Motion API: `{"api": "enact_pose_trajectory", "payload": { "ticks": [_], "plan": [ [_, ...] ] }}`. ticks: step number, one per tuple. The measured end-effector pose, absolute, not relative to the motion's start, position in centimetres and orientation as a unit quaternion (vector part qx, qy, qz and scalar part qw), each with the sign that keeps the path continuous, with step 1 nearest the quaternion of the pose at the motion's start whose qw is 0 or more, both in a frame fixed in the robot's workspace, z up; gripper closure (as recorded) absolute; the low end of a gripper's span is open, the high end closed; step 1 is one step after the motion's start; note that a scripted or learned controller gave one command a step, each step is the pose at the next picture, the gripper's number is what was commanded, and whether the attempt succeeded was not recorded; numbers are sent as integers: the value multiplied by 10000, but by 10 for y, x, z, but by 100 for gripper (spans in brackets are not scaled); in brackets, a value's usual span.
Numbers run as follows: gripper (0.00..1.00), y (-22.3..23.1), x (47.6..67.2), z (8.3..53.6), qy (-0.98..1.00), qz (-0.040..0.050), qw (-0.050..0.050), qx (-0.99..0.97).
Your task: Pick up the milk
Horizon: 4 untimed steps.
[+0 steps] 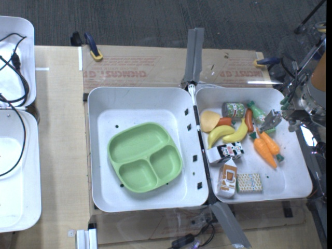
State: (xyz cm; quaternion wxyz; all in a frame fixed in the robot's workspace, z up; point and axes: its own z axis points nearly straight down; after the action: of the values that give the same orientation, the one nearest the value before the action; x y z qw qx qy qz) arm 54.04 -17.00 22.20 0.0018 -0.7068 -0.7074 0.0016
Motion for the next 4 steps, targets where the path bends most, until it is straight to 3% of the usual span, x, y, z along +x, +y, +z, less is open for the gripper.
{"api": "enact_pose_trajectory", "payload": {
  "ticks": [1,2,3,4],
  "plan": [
    [0,-101,560,106,-7851,5,5,-6194],
    [0,-112,504,92,-7615,-1,6,-6481],
    [0,-97,478,91,-7537,-1,0,-6573],
    [100,-97,481,101,-7526,-24,-28,-6585]
  ]
}}
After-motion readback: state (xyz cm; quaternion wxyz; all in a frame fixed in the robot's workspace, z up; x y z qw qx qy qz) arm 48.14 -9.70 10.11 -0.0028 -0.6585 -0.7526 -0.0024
